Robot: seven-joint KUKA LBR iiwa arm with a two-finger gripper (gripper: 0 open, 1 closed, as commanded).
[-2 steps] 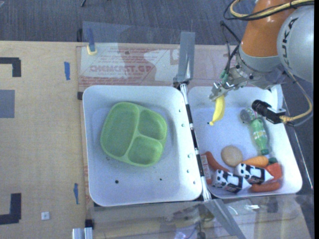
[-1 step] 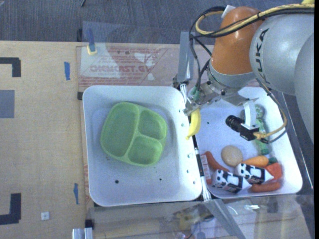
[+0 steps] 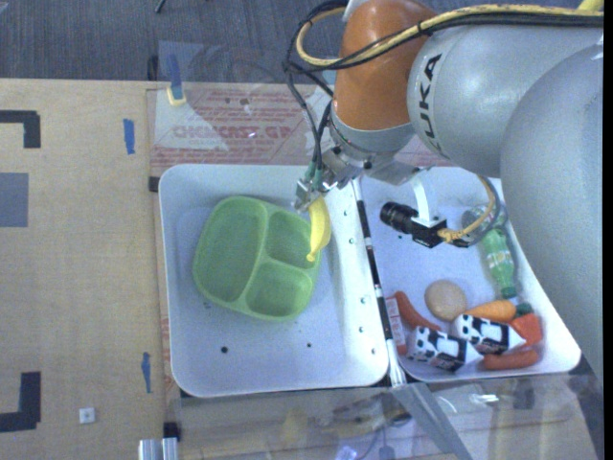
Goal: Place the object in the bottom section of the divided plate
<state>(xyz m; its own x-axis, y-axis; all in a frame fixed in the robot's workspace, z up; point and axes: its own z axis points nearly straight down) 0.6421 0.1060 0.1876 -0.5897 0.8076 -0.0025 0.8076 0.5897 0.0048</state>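
Yellow banana (image 3: pixel 318 230) pinched in gripper (image 3: pixel 308 192), dangling over green divided plate (image 3: pixel 251 257) rim — released here, could tip outside the bottom section.

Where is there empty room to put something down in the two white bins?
The left bin has bare floor below the green divided plate and along its left wall. The plate's sections are bare too, except at the right rim, where a banana hangs under the hand. The right bin is crowded at its bottom with toy food.
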